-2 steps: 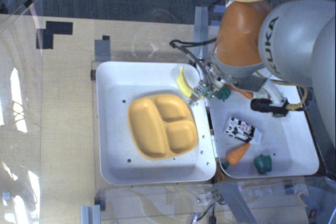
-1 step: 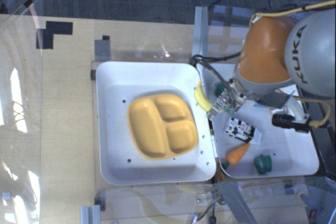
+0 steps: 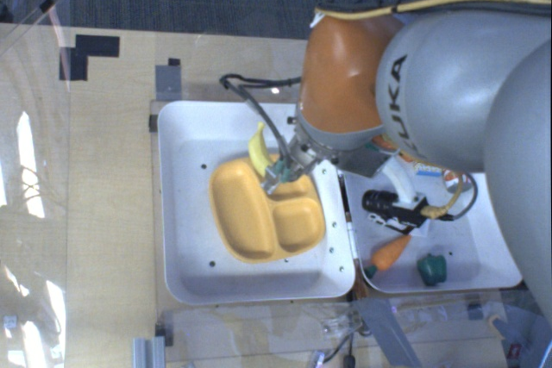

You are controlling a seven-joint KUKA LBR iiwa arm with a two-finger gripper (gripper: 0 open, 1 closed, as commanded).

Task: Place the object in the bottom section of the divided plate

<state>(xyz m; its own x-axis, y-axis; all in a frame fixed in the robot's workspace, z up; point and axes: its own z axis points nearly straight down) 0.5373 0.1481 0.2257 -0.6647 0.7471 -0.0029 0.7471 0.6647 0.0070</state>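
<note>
The left bin [image 3: 185, 185] has bare floor along its left and lower sides, beside the yellow divided plate [image 3: 259, 220]. The pincer [image 3: 280, 175] and a banana [image 3: 257, 151] crowd the plate's upper edge. The arm [image 3: 448, 73] overhangs the right bin [image 3: 466, 254], where a carrot [image 3: 390, 254] and a green pepper [image 3: 432, 269] lie.

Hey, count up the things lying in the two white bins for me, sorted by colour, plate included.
Yellow: 2, the divided plate and the banana
Orange: 1, the carrot
Green: 1, the small green thing
Total: 4
</note>
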